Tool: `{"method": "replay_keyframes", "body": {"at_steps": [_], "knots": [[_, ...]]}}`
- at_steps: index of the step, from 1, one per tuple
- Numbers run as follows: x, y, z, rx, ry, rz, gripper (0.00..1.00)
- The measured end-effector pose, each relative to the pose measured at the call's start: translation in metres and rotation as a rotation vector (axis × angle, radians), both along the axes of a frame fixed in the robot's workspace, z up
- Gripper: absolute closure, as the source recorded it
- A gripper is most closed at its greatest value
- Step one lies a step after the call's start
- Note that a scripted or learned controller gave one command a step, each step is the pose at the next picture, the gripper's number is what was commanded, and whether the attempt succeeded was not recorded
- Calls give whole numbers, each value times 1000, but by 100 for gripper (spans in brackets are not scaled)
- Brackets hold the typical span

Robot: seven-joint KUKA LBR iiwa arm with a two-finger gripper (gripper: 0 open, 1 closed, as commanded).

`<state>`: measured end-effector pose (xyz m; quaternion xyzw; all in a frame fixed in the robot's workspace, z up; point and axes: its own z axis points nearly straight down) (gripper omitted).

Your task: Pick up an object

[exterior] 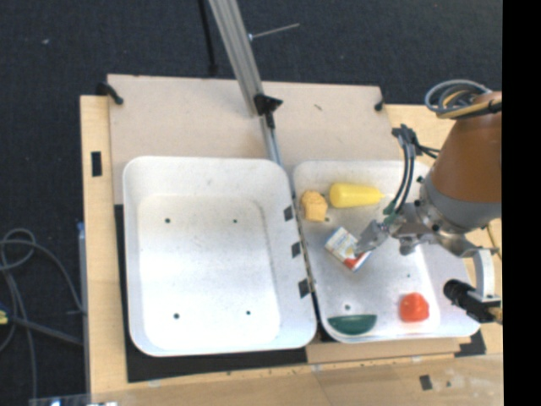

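The right bin (382, 288) holds several objects. A small white carton with red markings (341, 244) lies near its middle. My gripper (372, 241) hangs low just right of that carton, touching or almost touching its right edge, with the orange-banded wrist (469, 155) above it. At the back of the bin a yellow elongated object (353, 195) lies next to a small tan lump (314, 205). A red round object (413, 308) sits at the front right, and a dark green piece (352, 322) rests against the front rim.
The left bin (203, 260) lies beside the right one, their rims meeting at clips (297, 248). A slanted metal post (241, 49) rises from the bench behind the bins. Loose cables (25, 269) lie on the floor at the left.
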<state>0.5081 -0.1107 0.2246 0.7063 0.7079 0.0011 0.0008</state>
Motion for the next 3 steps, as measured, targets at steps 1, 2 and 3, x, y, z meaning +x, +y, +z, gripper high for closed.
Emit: {"method": "replay_keyframes", "body": {"at_steps": [1,2,3], "knots": [[0,0,0,0,-1,-4,0],[-8,5,-51,-1,6,-3,0],[-8,11,-95,-1,6,-4,0]]}}
